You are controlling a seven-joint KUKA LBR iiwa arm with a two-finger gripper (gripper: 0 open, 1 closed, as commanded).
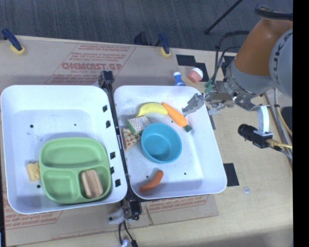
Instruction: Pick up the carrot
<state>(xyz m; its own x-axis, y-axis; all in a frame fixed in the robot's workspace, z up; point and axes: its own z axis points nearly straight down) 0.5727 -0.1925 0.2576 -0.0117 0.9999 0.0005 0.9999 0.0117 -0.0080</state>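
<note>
Poised at the right bin's [208, 153] far rim, gripper [194, 104] spread open, carrot [174, 114] lying free just beside the jaws, bin-inward.

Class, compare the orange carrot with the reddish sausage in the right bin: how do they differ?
The orange carrot is brighter and tapered, with a green tip, lying near the gripper. The reddish-brown sausage is darker, curved and round-ended, lying by the bin's near edge. Both are long, thin toy foods.

The right bin [208, 158] holds a blue bowl [161, 142], a banana [150, 108] beyond it, a sausage [151, 181] nearer. The left bin [20, 112] holds a green tray [72, 163] (a bun [91, 183] sits in its near-right compartment).
</note>
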